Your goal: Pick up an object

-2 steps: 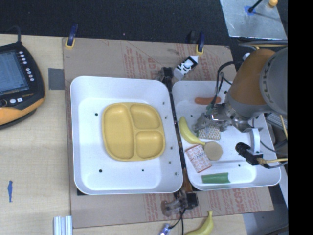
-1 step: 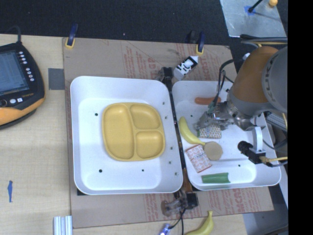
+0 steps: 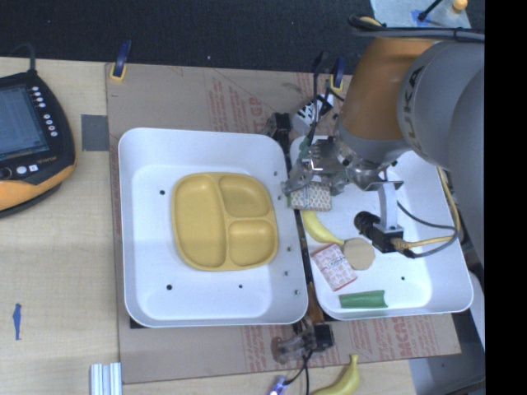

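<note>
My hand hangs at the frame's centre, over the right bin's left edge, gripping a small patterned block (its top hidden between my fingers). My arm hides the bin's upper part.

Tool low, grey arm bent overhead

Even overhead light, soft shadows, slightly blurry

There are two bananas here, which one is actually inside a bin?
The banana in the right bin, lying just below the gripper beside the red card. The other banana lies outside both bins, on the cardboard at the bottom edge.
</note>
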Action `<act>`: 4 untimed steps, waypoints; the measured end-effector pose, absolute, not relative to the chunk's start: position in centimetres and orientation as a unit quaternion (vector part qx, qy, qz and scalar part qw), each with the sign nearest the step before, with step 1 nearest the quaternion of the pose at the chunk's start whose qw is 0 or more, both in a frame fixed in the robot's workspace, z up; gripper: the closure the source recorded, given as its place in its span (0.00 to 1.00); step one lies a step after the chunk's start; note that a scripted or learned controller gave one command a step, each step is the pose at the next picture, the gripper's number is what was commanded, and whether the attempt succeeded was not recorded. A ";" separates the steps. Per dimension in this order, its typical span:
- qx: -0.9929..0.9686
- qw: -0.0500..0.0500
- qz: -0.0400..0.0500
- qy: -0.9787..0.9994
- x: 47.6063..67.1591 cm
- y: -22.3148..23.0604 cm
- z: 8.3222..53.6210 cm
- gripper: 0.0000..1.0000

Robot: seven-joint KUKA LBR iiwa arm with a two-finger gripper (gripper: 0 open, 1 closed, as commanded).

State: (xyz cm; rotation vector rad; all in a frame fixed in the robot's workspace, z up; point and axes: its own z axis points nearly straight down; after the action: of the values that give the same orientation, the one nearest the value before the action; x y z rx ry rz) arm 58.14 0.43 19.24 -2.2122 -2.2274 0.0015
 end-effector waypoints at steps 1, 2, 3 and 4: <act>-0.704 0.001 0.002 -0.710 53.5 6.2 19.1 1.00; -0.705 0.001 0.002 -0.709 50.5 2.4 19.1 1.00; -0.706 0.001 0.001 -0.708 48.1 -0.5 23.8 1.00; -0.705 0.001 0.002 -0.709 56.1 1.8 20.9 1.00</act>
State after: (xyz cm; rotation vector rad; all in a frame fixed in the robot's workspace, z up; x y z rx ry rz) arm 56.08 1.79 20.94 -2.2145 -2.2246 0.0056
